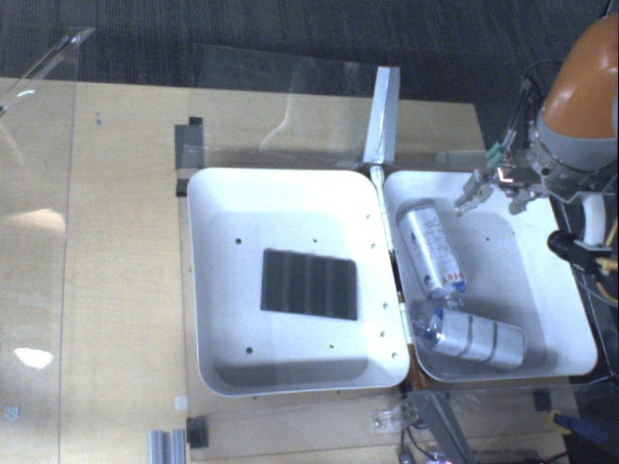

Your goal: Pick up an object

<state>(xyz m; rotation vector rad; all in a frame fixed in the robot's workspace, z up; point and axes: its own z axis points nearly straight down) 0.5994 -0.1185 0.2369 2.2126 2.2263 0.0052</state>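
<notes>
Where dark carpet (242, 8) ends, wood bench (97, 259) w/ 2 white bins (222, 211).

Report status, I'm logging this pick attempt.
Gripper open, above right bin's far edge, holding nothing. Two bottles in that bin: labelled bottle, grey bottle. Path unobstructed.

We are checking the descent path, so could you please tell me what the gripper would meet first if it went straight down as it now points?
Probably the bare floor of the right bin near its far rim. The gripper hangs beyond and right of the upper silver bottle, though depth is uncertain.
</notes>
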